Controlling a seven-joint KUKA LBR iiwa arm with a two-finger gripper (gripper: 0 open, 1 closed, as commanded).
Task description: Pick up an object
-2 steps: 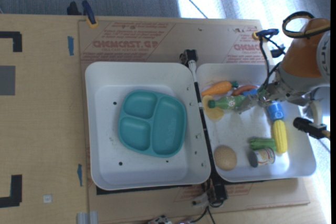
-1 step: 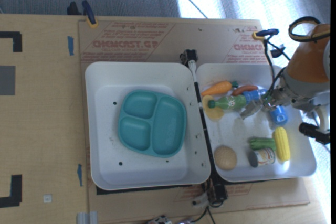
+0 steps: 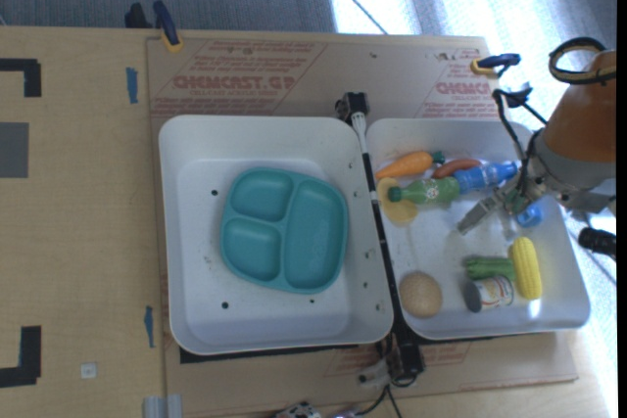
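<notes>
Here the gripper (image 3: pixel 487 210) hangs low in the right bin (image 3: pixel 573 308), its fingers spread and pinching nothing, just below the blue bottle (image 3: pixel 483 177). The corn cob (image 3: pixel 526 266) lies below-right of the bottle, the green bottle (image 3: pixel 423 194) left of it.

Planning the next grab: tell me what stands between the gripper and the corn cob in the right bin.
Nothing visible does. The gripper hangs over bare bin floor just up-left of the corn cob. The green vegetable lies close beside the cob's left, and a can below that.
</notes>
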